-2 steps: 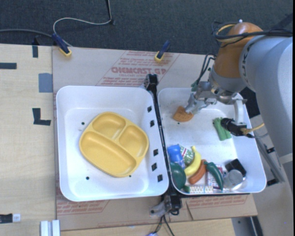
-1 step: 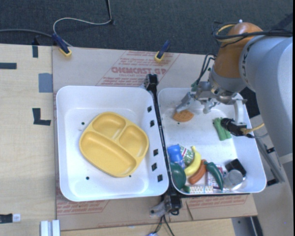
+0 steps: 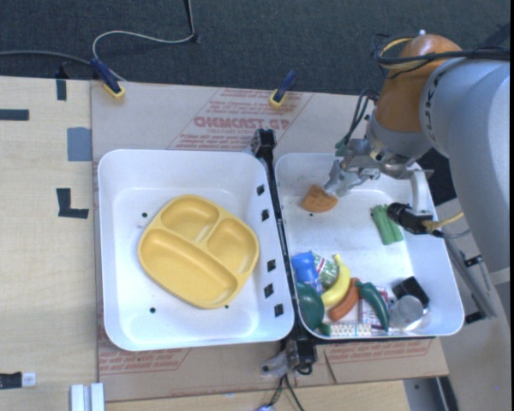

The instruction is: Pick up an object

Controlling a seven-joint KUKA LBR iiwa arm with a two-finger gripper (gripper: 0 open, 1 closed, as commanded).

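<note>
The tool hangs low in the right bin, just at two o'clock of a brown pastry-like piece, apparently lined up to grasp it; its opening cannot be told.

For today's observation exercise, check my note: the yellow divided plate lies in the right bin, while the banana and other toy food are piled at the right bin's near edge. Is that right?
Not quite. The camera view shows the yellow divided plate lying in the left bin, not the right one. The rest stands: the banana and other toy food are piled at the near edge of the right bin.
</note>
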